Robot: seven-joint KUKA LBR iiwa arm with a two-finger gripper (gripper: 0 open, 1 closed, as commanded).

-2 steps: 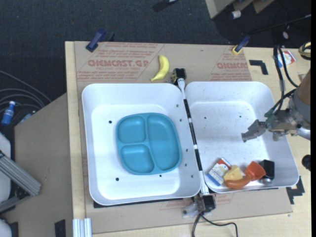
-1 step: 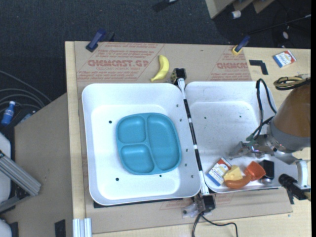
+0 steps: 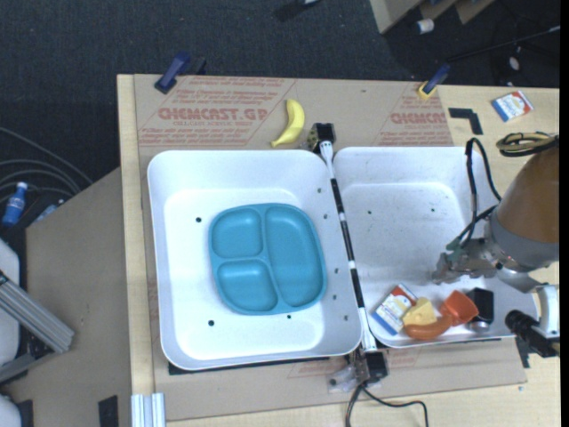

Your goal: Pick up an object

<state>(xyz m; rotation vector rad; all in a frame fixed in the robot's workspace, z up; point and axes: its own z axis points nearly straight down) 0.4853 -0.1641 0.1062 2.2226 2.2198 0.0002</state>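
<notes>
Tray (image 3: 267, 258) in left bin (image 3: 178, 185)

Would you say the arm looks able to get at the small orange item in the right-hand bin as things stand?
Probably yes. The pincer hovers just above the orange item in the right bin, with nothing over it; the yellow piece and the bin's near wall crowd it, though.

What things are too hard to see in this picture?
- Gripper, camera view: the arm's wrist covers its fingertips, so open or shut is unclear.
- Small box: label too small to read.
- Black item by the orange piece: too small to identify.
</notes>
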